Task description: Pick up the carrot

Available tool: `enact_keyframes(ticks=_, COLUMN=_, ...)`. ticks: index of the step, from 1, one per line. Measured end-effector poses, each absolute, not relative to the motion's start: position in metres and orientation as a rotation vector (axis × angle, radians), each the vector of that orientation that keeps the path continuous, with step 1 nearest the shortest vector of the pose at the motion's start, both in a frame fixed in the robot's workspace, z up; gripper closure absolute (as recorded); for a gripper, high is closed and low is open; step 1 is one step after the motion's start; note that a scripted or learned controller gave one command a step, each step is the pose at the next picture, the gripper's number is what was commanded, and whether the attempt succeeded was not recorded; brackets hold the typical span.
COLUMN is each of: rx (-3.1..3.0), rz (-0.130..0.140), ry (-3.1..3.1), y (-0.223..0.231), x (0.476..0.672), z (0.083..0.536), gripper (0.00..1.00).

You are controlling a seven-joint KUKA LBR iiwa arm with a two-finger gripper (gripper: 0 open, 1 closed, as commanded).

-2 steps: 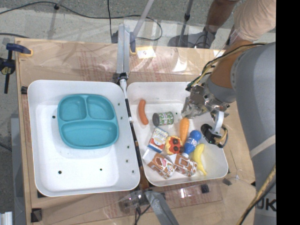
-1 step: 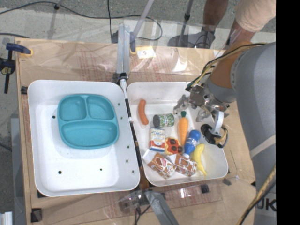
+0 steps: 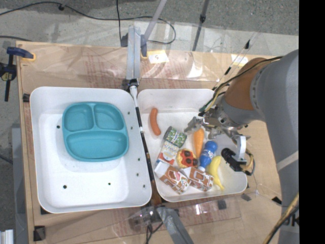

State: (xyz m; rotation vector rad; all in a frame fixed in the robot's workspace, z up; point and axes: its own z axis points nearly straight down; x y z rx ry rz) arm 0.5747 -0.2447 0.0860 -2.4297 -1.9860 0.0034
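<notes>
The two-finger gripper [image 3: 199, 127] sits over the tapered orange carrot [image 3: 198, 141]; its spread is unreadable. The blue bottle [image 3: 207, 153] beside the carrot may get bumped.

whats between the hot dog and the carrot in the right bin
In the camera view, the green-and-white carton lies between the hot dog and the carrot, slightly lower than the hot dog, with bare bin floor around it.

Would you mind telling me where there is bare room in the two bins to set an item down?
Left bin: bare floor in front of and left of the teal divided plate. Right bin: a bare strip along the far wall, behind the sausage. It is crowded around the carrot, where the tool hovers among packed items.
</notes>
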Motion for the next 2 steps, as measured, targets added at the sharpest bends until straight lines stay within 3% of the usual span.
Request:
enact_keyframes(ticks=1, rx=-2.430, rz=0.003, ry=-1.987, y=-0.246, x=0.575, z=0.098, gripper=1.00)
enact_keyframes(ticks=2, rx=-2.636, rz=0.001, ry=-1.708, y=-0.211, x=0.534, z=0.227, gripper=1.00)
